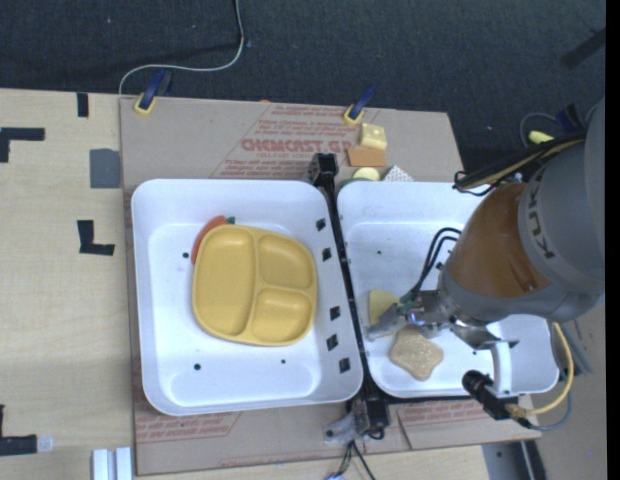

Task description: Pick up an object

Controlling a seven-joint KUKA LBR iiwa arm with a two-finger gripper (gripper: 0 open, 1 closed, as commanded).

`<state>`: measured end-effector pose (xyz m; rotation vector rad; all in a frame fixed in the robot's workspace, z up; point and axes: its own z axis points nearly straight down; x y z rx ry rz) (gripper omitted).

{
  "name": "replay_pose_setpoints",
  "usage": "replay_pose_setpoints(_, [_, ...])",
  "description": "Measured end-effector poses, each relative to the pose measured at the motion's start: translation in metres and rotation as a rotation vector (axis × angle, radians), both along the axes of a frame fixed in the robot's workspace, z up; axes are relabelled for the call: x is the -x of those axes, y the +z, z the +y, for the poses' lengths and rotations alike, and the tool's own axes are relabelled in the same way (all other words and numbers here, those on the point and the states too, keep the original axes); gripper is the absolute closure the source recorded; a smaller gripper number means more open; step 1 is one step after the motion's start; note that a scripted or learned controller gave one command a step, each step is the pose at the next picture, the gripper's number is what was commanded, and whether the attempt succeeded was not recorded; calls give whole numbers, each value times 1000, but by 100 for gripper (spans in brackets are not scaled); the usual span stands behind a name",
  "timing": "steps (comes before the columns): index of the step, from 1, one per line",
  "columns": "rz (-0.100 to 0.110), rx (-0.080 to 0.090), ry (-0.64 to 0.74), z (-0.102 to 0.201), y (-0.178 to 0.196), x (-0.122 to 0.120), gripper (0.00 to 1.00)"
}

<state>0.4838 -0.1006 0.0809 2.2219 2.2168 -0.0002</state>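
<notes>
Two shallow white bins sit side by side on a brown cardboard sheet (290, 148) at the centre of the frame, seen from above at a slant. The left bin (160, 368) holds a yellow divided plate (255, 284) with three compartments, lying flat near the bin's middle. A small strip of red and green peeks out from under the plate's upper left edge; what it belongs to cannot be made out.

The right bin (390, 218) holds a tan, bread-like piece (416, 354) near its lower middle, and a pale yellow piece (381, 302) just above and to the left of it, close to the divider between the bins.

From the right side of the frame the grey arm (570, 218) reaches in, its orange band (495, 253) prominent over the right bin. The gripper (418, 313) hangs low over the bin, right between the pale yellow piece and the tan piece, very near both. Its tip is crowded with dark metal and cables, so how far the jaws stand apart, and whether they have hold of anything, cannot be told.

Beyond the bins' upper edge, near the top centre, a few small blocks (367, 148) in orange, yellow and green rest on the cardboard. Dark carpet (390, 28) fills the upper part of the frame.
</notes>
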Motion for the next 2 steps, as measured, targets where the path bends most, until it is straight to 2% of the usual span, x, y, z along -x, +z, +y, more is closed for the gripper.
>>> replay_pose_setpoints(1, [-2,4,-5,-105,61,1,0])
replay_pose_setpoints(2, [4,-6,11,-20,35,-36,0])
